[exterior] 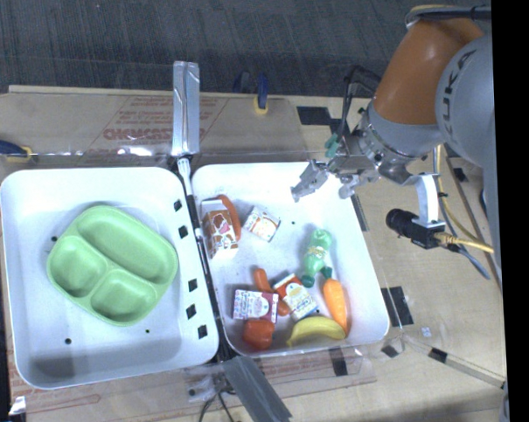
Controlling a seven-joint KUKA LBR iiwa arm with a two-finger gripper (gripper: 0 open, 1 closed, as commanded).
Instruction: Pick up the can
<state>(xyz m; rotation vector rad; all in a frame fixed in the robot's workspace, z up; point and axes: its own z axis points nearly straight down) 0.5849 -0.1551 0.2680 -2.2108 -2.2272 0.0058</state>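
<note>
The left bin [22,260] holds a green plate [112,263] with three parts. In the right bin [358,245], the can [220,230] lies on its side by the left wall, with a small box [262,225] near it, a green bottle [317,254] farther right, and a carrot [336,302] and banana [316,331] (both near the front). The gripper [326,181] hangs over the back right corner, well apart from the can, its fingers spread apart and holding nothing.

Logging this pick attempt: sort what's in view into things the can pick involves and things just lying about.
In the job: can, end effector, right bin holding the can.

Lying about: green divided plate, left bin, banana, carrot, green bottle, small carton.
</note>
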